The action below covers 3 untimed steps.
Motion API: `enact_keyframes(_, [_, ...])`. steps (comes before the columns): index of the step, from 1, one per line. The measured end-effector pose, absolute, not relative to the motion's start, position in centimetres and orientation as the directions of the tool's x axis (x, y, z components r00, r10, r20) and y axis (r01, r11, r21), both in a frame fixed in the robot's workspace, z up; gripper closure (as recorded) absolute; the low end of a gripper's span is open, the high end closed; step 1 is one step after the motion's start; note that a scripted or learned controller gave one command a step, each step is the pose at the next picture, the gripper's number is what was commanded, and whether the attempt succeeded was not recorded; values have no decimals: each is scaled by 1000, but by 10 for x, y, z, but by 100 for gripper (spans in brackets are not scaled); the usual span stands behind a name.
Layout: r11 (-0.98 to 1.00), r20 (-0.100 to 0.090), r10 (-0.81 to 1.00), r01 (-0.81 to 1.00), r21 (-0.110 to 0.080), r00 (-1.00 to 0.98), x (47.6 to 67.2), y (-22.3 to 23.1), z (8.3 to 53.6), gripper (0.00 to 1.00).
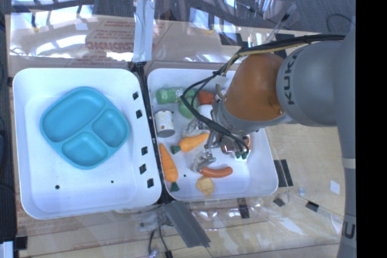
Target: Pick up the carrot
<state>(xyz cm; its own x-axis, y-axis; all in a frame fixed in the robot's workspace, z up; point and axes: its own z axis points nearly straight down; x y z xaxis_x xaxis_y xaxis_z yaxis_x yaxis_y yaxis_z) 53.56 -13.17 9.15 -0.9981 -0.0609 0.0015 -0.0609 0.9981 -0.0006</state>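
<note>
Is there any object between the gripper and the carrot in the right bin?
Nothing visible stands between them. The gripper is low in the right bin, and the carrot lies to its left along the bin's left wall, with bare bin floor between. A second orange piece lies just above that gap.

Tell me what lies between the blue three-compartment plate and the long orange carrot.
In the camera view: bare white bin floor, then the black divider where both bins meet, separate plate from carrot.
</note>
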Motion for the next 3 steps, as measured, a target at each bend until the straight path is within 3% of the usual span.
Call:
enact_keyframes(1, [992,-4,-123,-123,-7,-992,554,-108,93,0])
enact_keyframes(2, [991,-7,-131,-131,-6,-991,555,-106,104,100])
enact_keyframes(3, [999,-8,49,49,-1,-999,605,-85,195,100])
